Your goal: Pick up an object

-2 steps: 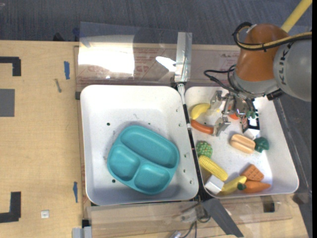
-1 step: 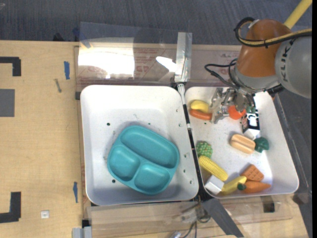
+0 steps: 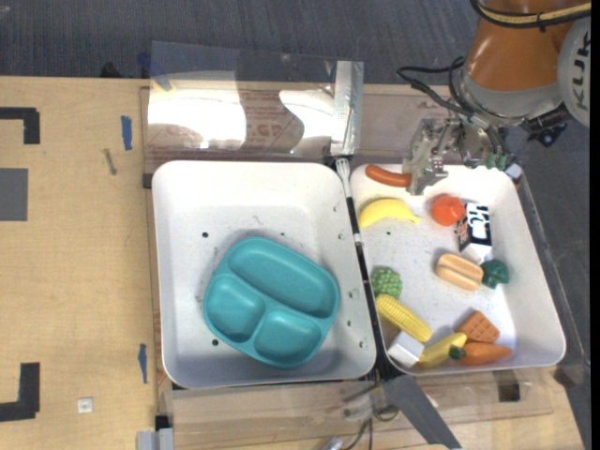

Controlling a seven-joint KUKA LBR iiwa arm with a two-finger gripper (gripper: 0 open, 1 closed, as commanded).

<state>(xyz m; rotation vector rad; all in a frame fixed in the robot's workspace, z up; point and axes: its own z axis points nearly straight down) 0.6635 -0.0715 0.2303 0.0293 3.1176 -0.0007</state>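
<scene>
The right bin (image 3: 539, 279) holds toy food: a red sausage (image 3: 385, 175) at the back, a yellow banana (image 3: 385, 212), a red tomato (image 3: 447, 209), a black-and-white box (image 3: 476, 225), a hot dog bun (image 3: 458, 272), broccoli (image 3: 385, 280), a corn cob (image 3: 403, 317), a carrot (image 3: 486, 352) and an orange wedge (image 3: 478, 326). My gripper (image 3: 427, 170) hangs over the back of this bin, just right of the sausage and above the tomato. Nothing shows between its fingers.
The left bin (image 3: 187, 204) holds a teal divided plate (image 3: 271, 299). A clear plastic sheet and a metal bracket (image 3: 347, 111) stand behind the bins. A small green piece (image 3: 495, 272) lies by the bun. Brown board lies to the left.
</scene>
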